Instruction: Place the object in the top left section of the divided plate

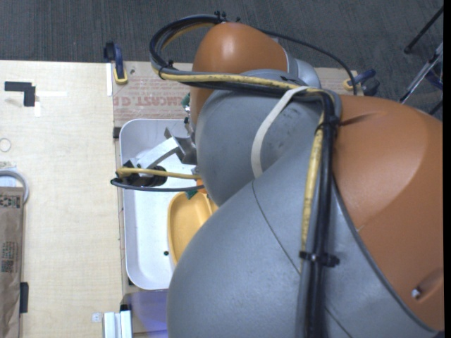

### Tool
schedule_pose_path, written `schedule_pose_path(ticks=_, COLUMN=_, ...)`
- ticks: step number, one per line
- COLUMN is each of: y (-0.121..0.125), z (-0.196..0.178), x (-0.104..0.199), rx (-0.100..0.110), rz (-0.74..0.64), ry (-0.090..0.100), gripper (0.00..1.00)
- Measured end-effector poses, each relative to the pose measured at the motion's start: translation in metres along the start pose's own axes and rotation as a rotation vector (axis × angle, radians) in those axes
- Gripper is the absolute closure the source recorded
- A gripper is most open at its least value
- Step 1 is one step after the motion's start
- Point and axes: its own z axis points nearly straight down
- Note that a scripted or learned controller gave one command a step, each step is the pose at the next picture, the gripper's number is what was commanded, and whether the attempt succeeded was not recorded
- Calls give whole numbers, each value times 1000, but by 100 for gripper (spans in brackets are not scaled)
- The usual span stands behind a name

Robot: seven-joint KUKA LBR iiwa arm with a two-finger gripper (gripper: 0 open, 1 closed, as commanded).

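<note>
gripper [184, 145] over white bin [137, 210], near yellow plate [184, 224]

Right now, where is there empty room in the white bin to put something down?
The white bin shows bare floor along its left wall, below the black cable loop and left of the yellow plate. Its right side is crowded by the plate and the big grey arm.

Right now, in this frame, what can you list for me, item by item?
White bin: one, white, centre-left, mostly covered by the arm.
Divided plate: one, yellow, inside the bin, partly hidden; its sections cannot be made out.
Cardboard sheet: one, brown with red print, above the bin.
Clamps: two, blue, along the bench's top edge.
Paper bag: one, brown, at the left edge.
Arm: one, grey and orange, with yellow and black cables.
Gripper: one, grey metal, over the bin.
</note>
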Motion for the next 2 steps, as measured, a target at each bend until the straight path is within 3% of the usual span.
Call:
schedule_pose_path(ticks=1, y=15, z=57, x=-25, rx=1, rz=-65, ry=-1, gripper=100)
schedule_pose_path(ticks=2, y=-23, z=142, x=-47, rx=2, rz=-330, ry=1, gripper=100)
